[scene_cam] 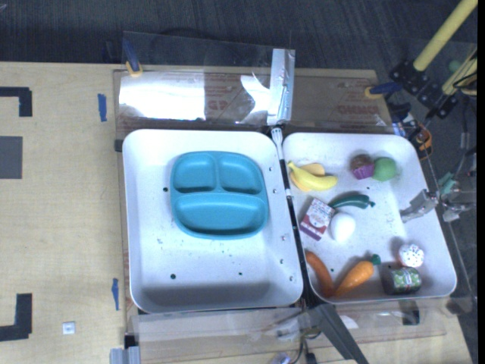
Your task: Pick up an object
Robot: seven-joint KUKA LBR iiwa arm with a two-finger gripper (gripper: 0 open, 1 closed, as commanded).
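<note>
From where I stand, what I take for the hand [429,202] is a pale grey metal piece reaching in low over the right-hand rim of the right bin [433,290], about halfway down that side. I cannot tell how far open it is, nor whether it has hold of anything. The things to pick all lie in that right bin on the counter [61,203]. A banana [311,177] lies at the upper left, its long axis running roughly left to right and dipping a little to the right. Beside it, to the right, a purple and brown piece [362,166] touches a green ball [386,168]. Below, a dark green vegetable [351,200] lies nearly level, and under it a small red and white carton [317,218] stands tilted against a white egg [342,227]. At the near edge a carrot [355,277] points its green top up and to the right, its long axis on a slant, with an orange-red sausage-shaped piece [320,272] just to its left. A spotted white ball [411,255] and a green can [402,280] sit in the lower right corner, nearest the hand. The left bin [144,264] holds a blue divided plate [220,194].
</note>
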